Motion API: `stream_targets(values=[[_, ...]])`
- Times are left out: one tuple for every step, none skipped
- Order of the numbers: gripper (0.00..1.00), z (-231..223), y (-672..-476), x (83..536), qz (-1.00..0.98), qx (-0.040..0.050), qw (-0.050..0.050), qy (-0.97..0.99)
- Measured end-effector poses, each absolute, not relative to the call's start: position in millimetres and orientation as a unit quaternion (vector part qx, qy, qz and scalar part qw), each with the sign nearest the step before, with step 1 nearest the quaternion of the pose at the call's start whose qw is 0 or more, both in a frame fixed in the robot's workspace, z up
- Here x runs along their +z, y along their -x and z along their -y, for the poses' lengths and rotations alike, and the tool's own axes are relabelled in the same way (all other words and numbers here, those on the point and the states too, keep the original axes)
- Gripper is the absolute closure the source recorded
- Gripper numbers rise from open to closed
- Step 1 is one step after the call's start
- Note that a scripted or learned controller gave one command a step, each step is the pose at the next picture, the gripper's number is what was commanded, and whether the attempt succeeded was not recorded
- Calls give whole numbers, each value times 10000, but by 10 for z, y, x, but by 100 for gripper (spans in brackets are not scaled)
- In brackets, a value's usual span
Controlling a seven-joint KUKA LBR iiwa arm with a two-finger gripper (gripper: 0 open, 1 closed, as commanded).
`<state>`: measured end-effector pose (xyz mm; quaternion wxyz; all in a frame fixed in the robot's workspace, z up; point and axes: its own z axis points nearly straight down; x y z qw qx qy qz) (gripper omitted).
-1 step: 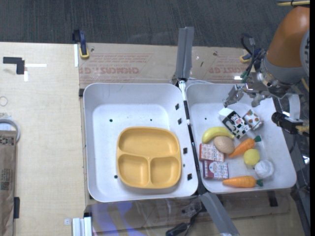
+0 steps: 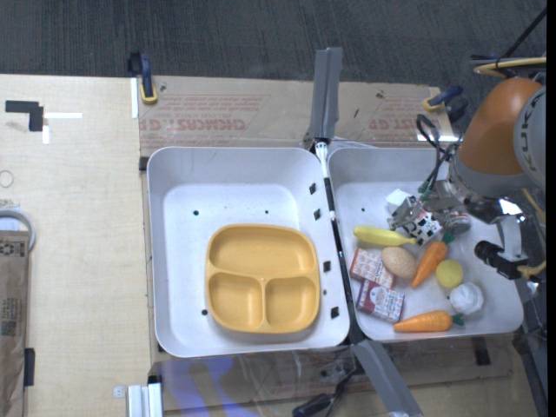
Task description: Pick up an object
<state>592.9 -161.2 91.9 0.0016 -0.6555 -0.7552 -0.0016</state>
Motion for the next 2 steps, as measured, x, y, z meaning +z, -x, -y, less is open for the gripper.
stream_targets(values=[[100,1641,-5929,1020,7536,-8,4,6573],[100,1361,-6594,1870,7444,2,-10,6677]])
